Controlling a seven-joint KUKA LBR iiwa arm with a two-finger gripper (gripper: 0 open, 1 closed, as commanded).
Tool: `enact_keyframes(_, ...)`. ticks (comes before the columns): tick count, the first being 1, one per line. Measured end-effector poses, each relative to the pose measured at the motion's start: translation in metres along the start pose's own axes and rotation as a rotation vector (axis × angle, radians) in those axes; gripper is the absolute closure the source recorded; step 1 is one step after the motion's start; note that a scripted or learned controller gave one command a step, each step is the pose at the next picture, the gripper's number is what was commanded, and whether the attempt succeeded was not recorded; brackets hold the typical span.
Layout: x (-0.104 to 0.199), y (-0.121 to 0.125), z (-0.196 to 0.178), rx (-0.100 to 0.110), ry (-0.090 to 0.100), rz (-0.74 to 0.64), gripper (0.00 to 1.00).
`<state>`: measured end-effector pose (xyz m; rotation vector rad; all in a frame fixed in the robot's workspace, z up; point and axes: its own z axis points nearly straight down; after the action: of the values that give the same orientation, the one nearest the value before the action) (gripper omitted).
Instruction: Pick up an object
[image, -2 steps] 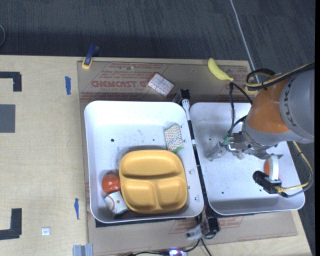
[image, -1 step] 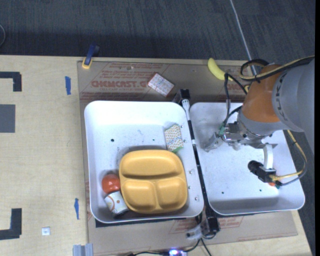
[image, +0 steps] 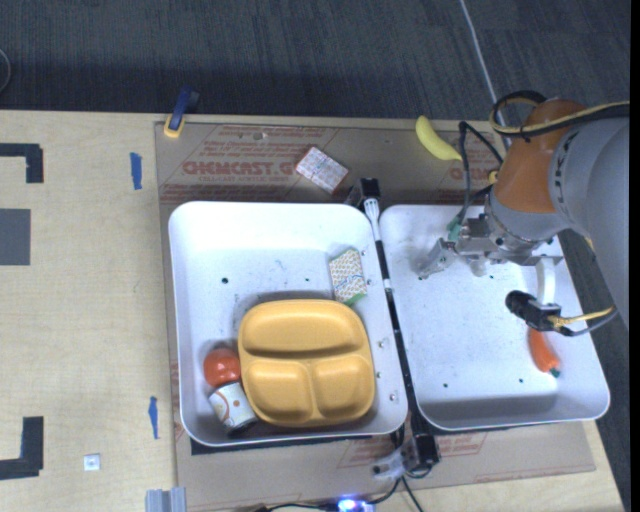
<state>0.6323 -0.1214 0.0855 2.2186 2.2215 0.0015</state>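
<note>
Gripper (image: 437, 262) in right bin (image: 470, 400), upper part, fingers apart, holding nothing. Orange carrot (image: 543, 351) lies lower right of it, well apart, near bin's right wall.

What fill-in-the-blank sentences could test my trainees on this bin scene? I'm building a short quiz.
1. The yellow divided tray lies in the ____ bin.
2. The orange carrot lies in the ____ bin.
3. The banana lies ____ both bins, on the board.
4. The gripper hangs over the ____ bin.

Missing words: left; right; outside; right
</note>
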Motion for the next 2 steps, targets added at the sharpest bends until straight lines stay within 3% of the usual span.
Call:
enact_keyframes(1, 0.0216, -0.1097, -0.0004, 0.003, 0.002, 0.002, 0.0)
enact_keyframes(2, 0.027, -0.1058, -0.0003, -0.001, -0.001, 0.002, 0.0)
